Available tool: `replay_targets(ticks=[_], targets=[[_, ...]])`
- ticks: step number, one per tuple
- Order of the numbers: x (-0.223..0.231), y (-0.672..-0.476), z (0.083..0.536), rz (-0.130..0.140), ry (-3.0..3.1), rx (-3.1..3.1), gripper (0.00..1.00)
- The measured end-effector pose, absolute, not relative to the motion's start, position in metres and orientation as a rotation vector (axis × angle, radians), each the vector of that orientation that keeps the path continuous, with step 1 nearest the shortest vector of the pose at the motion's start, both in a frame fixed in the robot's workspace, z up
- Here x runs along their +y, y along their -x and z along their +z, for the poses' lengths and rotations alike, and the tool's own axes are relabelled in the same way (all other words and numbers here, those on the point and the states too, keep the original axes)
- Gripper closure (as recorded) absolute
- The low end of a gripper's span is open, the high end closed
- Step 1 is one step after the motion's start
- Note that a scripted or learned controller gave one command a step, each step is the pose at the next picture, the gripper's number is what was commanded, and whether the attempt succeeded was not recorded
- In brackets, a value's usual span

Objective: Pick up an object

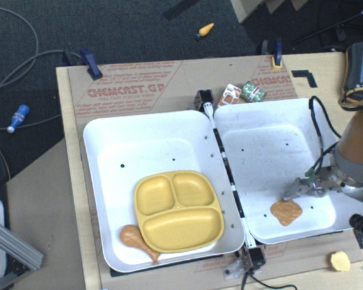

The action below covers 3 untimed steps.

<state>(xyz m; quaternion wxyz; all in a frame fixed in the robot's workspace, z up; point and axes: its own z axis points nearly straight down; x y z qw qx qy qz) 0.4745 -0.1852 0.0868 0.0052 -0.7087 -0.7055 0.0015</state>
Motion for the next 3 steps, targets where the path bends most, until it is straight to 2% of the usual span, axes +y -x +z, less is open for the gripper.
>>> replay_targets(ticks=[1, 2, 3], targets=[[-0.191, -0.564, 0.085, -0.005, 2.222, -2.232, 0.0], [-0.222, -0.476, 0.085, -0.006, 2.215, -2.212, 0.0], [-0.223, -0.48, 0.095, -0.003, 2.221, -2.222, 1.0]])
